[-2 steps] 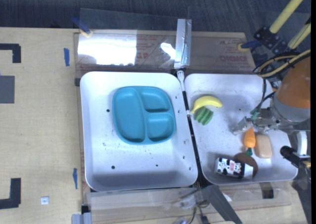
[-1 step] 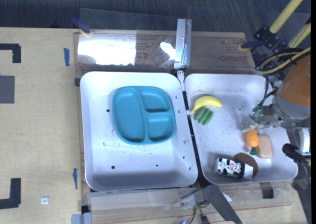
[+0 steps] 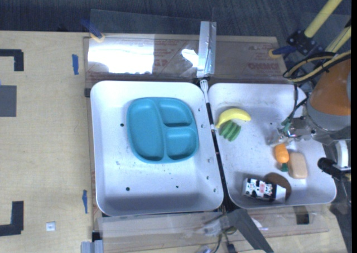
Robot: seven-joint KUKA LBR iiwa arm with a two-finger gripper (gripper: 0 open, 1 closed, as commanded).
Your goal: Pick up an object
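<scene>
- while the gripper (image 3: 287, 131) hangs over the right bin (image 3: 262, 98), its state cannot be told.
- two white bins; the left bin (image 3: 106, 135) bears one blue divided tray (image 3: 163, 129).
- right bin: one curved yellow banana (image 3: 233, 115), one ridged green piece (image 3: 229, 130), one orange lump (image 3: 281, 154), one tan block (image 3: 298, 164), one cow-patterned carton (image 3: 261, 189).
- pale wooden bench (image 3: 39, 135).

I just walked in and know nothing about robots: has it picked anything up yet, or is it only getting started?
Nothing looks picked up yet. The banana, green toy, orange piece, tan block and black-and-white carton all lie in the right bin. The blue plate sits in the left bin. The gripper is low over the right bin, just above the orange piece. Grasping and lifting remain.
</scene>
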